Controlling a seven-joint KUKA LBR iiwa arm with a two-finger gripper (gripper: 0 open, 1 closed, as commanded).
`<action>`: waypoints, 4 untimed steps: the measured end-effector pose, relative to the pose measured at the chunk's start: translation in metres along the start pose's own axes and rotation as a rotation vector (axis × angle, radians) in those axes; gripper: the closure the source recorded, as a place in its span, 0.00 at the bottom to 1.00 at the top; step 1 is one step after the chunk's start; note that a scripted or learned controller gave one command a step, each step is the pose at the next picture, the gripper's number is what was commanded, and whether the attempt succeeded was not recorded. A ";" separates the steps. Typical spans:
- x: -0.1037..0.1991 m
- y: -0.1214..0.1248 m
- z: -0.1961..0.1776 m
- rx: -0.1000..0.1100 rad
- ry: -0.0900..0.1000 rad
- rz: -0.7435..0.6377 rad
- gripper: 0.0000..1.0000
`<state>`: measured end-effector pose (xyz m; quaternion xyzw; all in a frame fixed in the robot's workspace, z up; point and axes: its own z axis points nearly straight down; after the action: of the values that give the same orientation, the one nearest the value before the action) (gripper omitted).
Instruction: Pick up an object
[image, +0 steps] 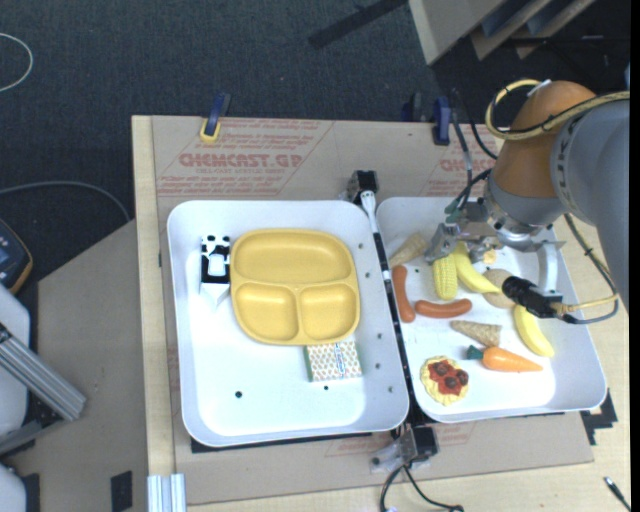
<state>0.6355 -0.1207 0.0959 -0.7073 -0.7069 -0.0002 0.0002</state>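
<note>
The grey arm with its orange band (535, 140) reaches in from the right and hangs over the back of the right bin (580, 385). Its gripper (468, 248) is low over a cluster of toy food, right above a corn cob (443, 277) and a yellow banana (476, 273). The wrist hides what lies directly beneath it. Nearby lie a red sausage (441, 308), a second sausage (402, 293), another banana (532, 330), a carrot (510, 360), a tan wedge (474, 331) and a small pizza (446, 379).
The left bin (190, 350) holds a yellow divided plate (295, 283), a black-and-white item (215, 260) and a patterned square (334, 361). A ridge (385, 300) separates the bins. A yellow cable (580, 305) trails from the arm over the right bin.
</note>
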 end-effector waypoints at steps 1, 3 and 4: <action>-0.008 0.002 -0.061 -0.007 -0.003 0.001 1.00; 0.000 0.010 -0.130 -0.004 -0.002 -0.001 1.00; 0.064 0.008 -0.126 0.002 0.001 -0.005 1.00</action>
<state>0.6434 -0.0572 0.2219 -0.7054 -0.7088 0.0002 0.0014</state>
